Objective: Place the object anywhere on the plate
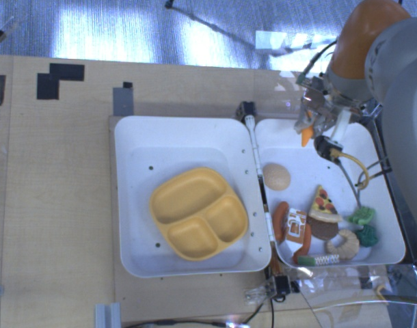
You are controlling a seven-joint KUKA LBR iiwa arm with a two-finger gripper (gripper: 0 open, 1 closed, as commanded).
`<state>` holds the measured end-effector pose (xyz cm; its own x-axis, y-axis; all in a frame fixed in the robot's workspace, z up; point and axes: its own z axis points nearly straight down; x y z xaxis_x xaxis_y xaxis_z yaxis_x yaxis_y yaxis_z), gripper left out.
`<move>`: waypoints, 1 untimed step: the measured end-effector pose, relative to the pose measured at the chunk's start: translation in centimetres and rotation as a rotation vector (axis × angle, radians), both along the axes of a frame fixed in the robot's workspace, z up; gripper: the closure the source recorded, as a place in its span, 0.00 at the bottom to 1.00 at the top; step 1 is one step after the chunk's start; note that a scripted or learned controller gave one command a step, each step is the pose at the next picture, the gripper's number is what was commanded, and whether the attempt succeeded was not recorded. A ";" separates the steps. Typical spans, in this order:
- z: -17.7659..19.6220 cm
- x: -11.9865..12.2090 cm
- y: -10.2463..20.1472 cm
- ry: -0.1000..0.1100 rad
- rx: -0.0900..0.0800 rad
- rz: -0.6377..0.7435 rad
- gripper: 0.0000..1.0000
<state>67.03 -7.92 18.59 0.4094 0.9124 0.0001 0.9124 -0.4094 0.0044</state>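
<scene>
Orange shows between the fingers of the gripper (311, 123) at the upper right of the frame: a small carrot-like piece (305, 137), pinched at its top so it hangs point-down above the far end of the right bin (386, 251). I judge it is held that high so it can pass over the divider between the bins without snagging.

The yellow plate (198, 212), split into three compartments, lies alone in the left bin (137, 203), left of centre in the frame, with nothing on it. It sits well apart from the gripper, so the whole sideways carry is yet to come.

Lower right, the other toys crowd the near end of the right bin: a beige egg-shaped piece (277, 178), a sausage (280, 221), a pizza slice (323, 202), a broccoli floret (363, 217) and a croissant-like roll (344, 244). They lie below the gripper's path, out of its way. The pale wooden desk (51, 217) around the bins is bare.
</scene>
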 end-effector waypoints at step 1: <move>5.1 -2.7 -5.9 -0.004 -0.004 0.207 1.00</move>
